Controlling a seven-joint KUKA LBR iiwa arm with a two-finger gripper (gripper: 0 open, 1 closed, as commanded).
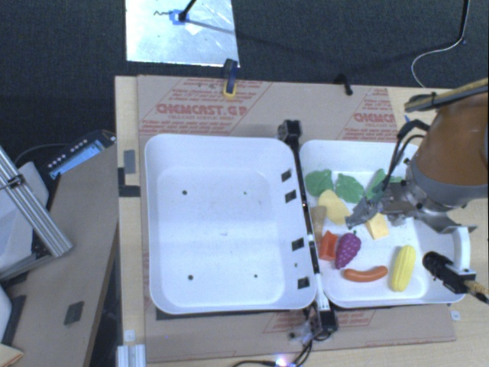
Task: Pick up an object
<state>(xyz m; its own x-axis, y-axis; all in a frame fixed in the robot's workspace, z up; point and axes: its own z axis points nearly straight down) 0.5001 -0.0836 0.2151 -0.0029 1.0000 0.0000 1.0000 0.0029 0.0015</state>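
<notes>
the gripper is hanging low in the right bin, its jaw state impossible to tell; the yellow cheese wedge is lying just beside it, toward the bin's near edge.

Both shallow white bins look like smooth, slightly glossy plastic. Beneath them lies a matt brown cardboard sheet; beyond it, a shiny, probably metal, square plate.

grey arm reaches in from right, pincer lowered.
</notes>
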